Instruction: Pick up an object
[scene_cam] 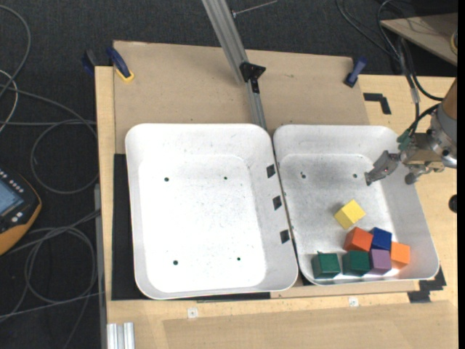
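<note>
Two shallow white plastic bins stood side by side on the pale wooden tabletop (182, 71). The left white bin (145, 195) and the right white bin (320, 147) met along a shared edge that carried small dark clips. A grey metal pole (231, 35) slanted down from the top of the view and ended at the rear of that shared edge.

The grey two-finger hand (396, 167) hung above the upper right part of the right white bin, having reached in from the right. Its fingers were spread apart and released, with nothing between them; one dark finger (379, 168) pointed down and to the left over the bare bin floor.

The blocks lay well apart from the hand, gathered in the near right corner of the right white bin. A small yellow cube (350, 214) sat tilted, nearest the hand. Just beside it, toward the front, lay a red-orange cube (357, 239), touching a blue cube (381, 237). A purple cube (381, 259) lay in front of these, flanked by a bright orange cube (400, 254) on the right and a dark green cube (356, 262) on the left. A second green cube (327, 265) lay farther left, along the front wall.

Blue clamps (120, 64) held the rear corners of the tabletop, and dark cables (43, 144) lay looped on the floor at left.
</note>
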### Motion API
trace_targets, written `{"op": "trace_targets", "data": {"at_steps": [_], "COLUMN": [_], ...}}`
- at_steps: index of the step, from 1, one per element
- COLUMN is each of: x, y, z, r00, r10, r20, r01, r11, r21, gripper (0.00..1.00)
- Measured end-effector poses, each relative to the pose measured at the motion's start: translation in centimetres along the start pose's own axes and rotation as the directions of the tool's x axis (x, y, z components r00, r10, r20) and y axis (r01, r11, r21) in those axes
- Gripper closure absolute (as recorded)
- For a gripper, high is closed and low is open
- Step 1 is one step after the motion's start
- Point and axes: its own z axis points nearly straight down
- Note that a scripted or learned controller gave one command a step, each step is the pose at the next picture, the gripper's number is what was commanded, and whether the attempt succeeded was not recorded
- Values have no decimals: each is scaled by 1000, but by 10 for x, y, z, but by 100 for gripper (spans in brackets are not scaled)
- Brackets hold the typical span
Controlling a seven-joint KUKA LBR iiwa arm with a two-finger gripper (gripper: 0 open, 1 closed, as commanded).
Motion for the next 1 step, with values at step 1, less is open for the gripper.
{"op": "trace_targets", "data": {"at_steps": [1], "x": [-6], "y": [-1], "z": [44], "r00": [1000], "r10": [1], "r20": [0], "r01": [-1], "r11": [1000], "r21": [0], "gripper": [0]}}
